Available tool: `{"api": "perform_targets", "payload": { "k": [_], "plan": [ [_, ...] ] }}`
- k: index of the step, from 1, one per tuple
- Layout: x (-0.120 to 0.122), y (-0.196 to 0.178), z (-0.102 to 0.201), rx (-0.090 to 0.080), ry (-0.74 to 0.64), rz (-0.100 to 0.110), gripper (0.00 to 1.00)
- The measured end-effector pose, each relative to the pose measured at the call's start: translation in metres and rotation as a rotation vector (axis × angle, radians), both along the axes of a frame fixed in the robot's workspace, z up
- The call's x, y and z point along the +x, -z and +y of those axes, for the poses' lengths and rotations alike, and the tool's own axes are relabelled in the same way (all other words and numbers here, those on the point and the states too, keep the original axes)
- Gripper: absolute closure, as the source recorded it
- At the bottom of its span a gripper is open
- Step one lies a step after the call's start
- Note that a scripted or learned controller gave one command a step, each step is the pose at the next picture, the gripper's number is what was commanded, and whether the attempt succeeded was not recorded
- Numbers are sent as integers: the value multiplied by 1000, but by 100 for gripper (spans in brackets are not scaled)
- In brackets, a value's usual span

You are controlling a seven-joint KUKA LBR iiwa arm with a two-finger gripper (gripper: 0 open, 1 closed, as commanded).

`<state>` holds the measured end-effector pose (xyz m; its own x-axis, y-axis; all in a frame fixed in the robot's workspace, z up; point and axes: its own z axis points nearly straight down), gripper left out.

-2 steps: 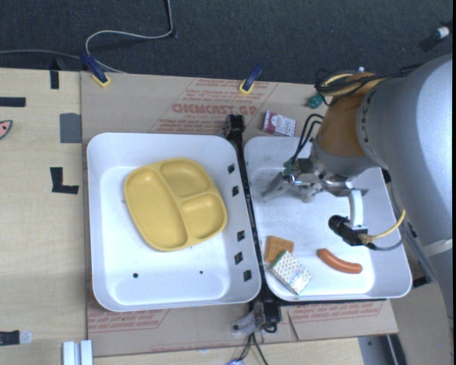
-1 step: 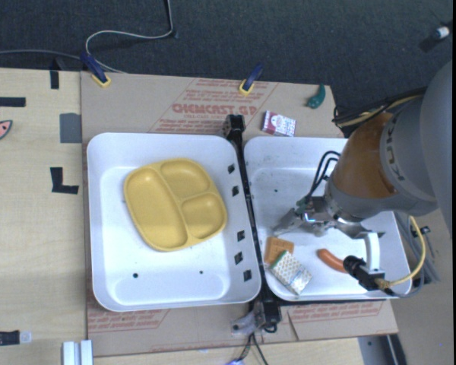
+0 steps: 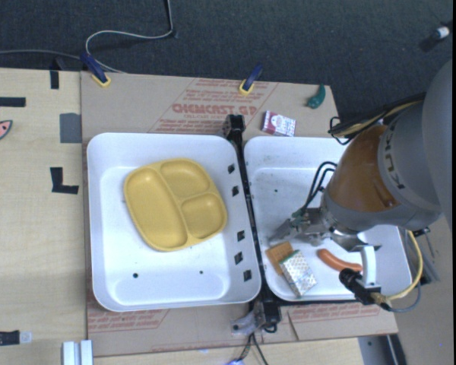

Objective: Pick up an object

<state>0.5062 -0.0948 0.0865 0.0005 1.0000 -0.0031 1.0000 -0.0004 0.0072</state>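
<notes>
You have two white bins side by side on a cardboard sheet [image 3: 213, 105] that covers the tabletop [image 3: 30, 204]. The left bin [image 3: 106, 280] holds a yellow divided plate [image 3: 175, 202] toward its upper middle, with bare floor along its lower and left walls. The right bin [image 3: 289, 162] is far tighter: the arm [image 3: 387, 177] reaches in from the right and covers most of its right half, leaving only the upper left floor open.

The claw [image 3: 298, 226] sits low over the right bin's lower left area, just above an orange-brown block [image 3: 280, 252]. You cannot tell whether its fingers are spread or pressed together; the wrist and cables blur them, and nothing is seen between them.

The pickable things lie along the right bin's lower wall: the orange-brown block, a silvery patterned packet [image 3: 299, 273] touching it on the lower right, and an orange sausage-shaped piece [image 3: 337, 261] further right, partly tucked under the arm's white and black fittings. The black divider strip [image 3: 242, 204] between the bins runs close to the block's left.

Outside the bins, a small red-and-white packet [image 3: 277, 123] lies above the right bin, a teal item [image 3: 316, 96] near the cardboard's upper right corner, and yellow-blue clamps [image 3: 251, 82] at its top edge.
</notes>
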Motion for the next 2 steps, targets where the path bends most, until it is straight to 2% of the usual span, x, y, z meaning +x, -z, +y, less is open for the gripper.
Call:
{"api": "perform_targets", "payload": {
  "k": [1, 2],
  "plan": [
    [102, 0, -1, 1, -2, 2, 0],
    [102, -9, -1, -1, -3, 4, 100]
  ]
}}
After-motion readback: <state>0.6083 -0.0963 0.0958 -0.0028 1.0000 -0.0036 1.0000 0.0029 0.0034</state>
